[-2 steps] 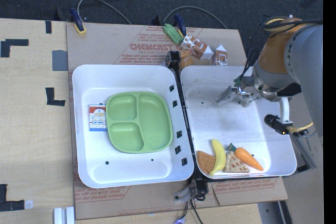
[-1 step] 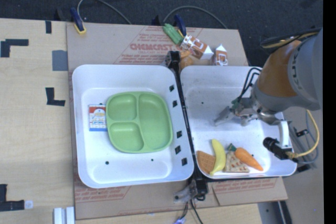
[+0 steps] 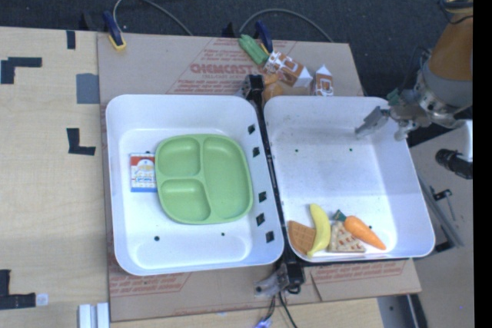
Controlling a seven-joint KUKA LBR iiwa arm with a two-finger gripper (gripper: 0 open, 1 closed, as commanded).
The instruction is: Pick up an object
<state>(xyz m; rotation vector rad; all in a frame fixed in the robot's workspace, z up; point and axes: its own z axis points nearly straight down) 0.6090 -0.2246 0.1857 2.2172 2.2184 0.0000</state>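
From the camera view, I judged the pick had not begun: the end effector [image 3: 374, 121] hung at the upper right of the right bin [image 3: 338, 165], with nothing between its fingers, which looked parted. The pickable toy food sat well apart from it, bunched in that bin's near corner. The next move, as I read it, called for travelling down across the bin toward that corner, then descending onto one piece; the carrot [image 3: 363, 232] lay at the outer edge of the cluster and seemed the easiest to isolate.

My count: two white bins on the bench. The right one held four pieces: one banana [image 3: 320, 227], one carrot, one waffle-like cracker [image 3: 344, 243] and one brown bread-like piece [image 3: 300, 237]. The left bin [image 3: 138, 242] held one green divided plate [image 3: 205, 178] and one small printed carton [image 3: 143, 172] touching its left edge.
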